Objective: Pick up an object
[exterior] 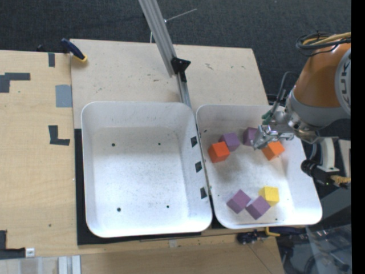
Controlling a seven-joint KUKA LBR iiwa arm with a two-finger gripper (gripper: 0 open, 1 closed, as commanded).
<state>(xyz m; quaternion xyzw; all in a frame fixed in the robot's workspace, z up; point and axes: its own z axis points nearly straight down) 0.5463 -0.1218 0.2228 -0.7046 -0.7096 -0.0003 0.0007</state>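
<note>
gripper (267, 137): low in the right bin (296, 201), upper right of frame; can't tell how it's set
cubes at gripper: purple cube (250, 136) just left, orange cube (274, 149) just below right
other cubes: orange (218, 151) and purple (231, 141) touching, mid-bin; two purple (239, 201) (258, 208) plus yellow (270, 194) bunched lower down
left bin (91, 124): white, left of center

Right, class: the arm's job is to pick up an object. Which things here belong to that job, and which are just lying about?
Belong to the job:
gripper
right bin
two orange cubes
four purple cubes
yellow cube

Lying about:
left bin
blue and yellow clamp
grey tape patches
</note>
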